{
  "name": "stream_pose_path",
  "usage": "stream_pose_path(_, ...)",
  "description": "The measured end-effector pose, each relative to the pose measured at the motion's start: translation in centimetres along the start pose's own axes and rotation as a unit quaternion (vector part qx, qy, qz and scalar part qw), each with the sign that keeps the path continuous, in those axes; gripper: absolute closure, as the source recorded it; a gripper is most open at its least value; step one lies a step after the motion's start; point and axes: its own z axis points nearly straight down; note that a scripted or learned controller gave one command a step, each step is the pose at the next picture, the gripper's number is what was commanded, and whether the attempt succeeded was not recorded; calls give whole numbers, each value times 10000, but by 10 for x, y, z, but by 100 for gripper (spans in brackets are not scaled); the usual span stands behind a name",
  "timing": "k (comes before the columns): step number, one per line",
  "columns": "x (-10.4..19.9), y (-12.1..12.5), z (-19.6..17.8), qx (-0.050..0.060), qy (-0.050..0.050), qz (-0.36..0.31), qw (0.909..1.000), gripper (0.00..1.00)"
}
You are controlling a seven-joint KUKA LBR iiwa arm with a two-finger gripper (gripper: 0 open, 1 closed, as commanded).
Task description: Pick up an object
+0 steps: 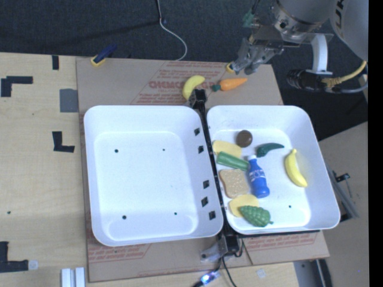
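My gripper (241,66) hangs high above the back edge of the right bin (311,130), over the cardboard beyond it. Just below it on the cardboard lies an orange carrot (231,84), apart from the gripper. In the right bin lie a brown ball (243,138), a dark green pepper (269,149), a yellow banana (295,168), a blue bottle (258,177), a green cucumber (230,159), a slice of bread (234,183) and a bumpy green fruit (256,216).
The left bin (143,172) stands beside the right one. A second banana (192,86) rests on the cardboard behind the bins' joint. A small blue and yellow item (103,54) lies at the back left. A white cable (170,31) runs across the dark backdrop.
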Motion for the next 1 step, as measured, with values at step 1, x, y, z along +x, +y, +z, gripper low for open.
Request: stream_pose_path(1, 101, -2, 95, 138, 6, -19, 9999, 100)
